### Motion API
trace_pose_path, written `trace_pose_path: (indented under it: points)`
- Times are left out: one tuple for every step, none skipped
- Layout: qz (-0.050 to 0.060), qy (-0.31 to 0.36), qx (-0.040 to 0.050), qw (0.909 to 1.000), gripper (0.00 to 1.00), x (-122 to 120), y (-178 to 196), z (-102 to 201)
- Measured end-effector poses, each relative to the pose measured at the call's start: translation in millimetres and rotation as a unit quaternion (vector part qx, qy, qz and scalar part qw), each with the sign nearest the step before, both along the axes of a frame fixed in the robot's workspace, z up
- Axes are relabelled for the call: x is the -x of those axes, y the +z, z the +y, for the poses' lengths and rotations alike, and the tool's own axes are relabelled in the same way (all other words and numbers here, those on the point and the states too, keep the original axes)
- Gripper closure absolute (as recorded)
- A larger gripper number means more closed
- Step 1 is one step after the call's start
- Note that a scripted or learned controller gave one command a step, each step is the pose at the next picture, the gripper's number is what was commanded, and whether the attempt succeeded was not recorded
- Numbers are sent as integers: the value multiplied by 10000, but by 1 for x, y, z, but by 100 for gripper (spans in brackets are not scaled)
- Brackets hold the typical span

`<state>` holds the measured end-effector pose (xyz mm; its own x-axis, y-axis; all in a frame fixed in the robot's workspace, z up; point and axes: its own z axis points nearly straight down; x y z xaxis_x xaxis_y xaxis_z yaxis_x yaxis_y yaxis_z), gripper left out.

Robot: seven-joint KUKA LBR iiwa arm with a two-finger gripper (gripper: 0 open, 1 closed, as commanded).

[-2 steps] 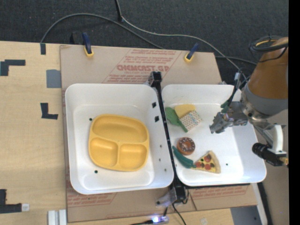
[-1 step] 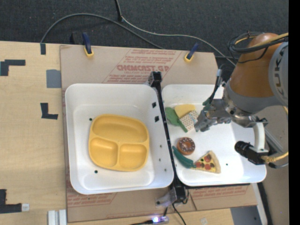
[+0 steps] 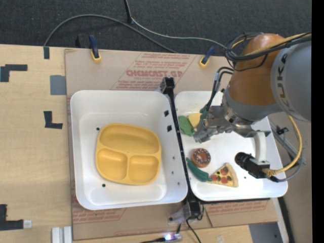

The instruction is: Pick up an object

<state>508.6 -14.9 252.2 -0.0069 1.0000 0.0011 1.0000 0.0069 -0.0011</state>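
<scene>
The arm reaches in from the right, its orange band and grey wrist hanging over the right bin (image 3: 246, 195), and the gripper (image 3: 202, 133) sits low over that bin's upper left part. From this slanted view one cannot tell whether the gripper is open or closed, and nothing can be seen held in it. Just to its left, close to the wall shared by the two bins, lie a small yellow piece (image 3: 194, 119) and a green piece (image 3: 185, 127), the two touching or nearly so; the gripper is just beside them, and contact cannot be judged. Below the gripper, apart from it, a brown toy donut (image 3: 201, 157) lies flat on the bin floor. A long green toy (image 3: 196, 170) lies at a slant just below and left of the donut, and a toy pizza slice (image 3: 224, 176) lies to the right of that, near the bin's lower edge. The left bin (image 3: 81, 103) holds a yellow divided plate (image 3: 128, 153) lying flat near its middle, with three compartments. Both bins rest on a cardboard sheet (image 3: 147, 71) held by two clamps (image 3: 94, 48) at its far edge.
</scene>
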Motion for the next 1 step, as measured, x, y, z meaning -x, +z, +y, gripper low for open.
trace_pose_path:
  points:
    - [11, -11, 6, 10000, 100, 4, -15, 47]
